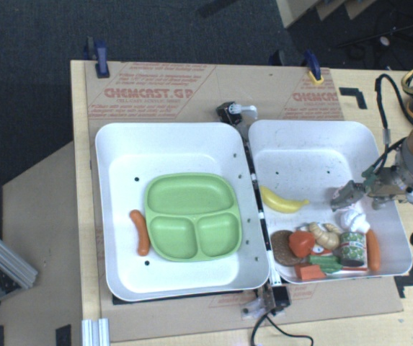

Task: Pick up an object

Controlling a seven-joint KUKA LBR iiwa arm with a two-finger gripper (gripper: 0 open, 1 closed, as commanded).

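Surface [192,85]: cardboard-topped, two white bins side by side, arm in from right.
Gripper [352,195] low over right bin [300,139], open state unclear, possibly empty. Banana [283,201] just left of it; white crumpled item [352,217] directly below; green tray [192,217] well left.

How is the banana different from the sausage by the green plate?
The banana is yellow; the sausage is orange-red. The banana lies in the right bin, the sausage in the left bin. The banana lies across and curves; the sausage runs nearly straight up and down the picture. Both are long, thin and lying flat.
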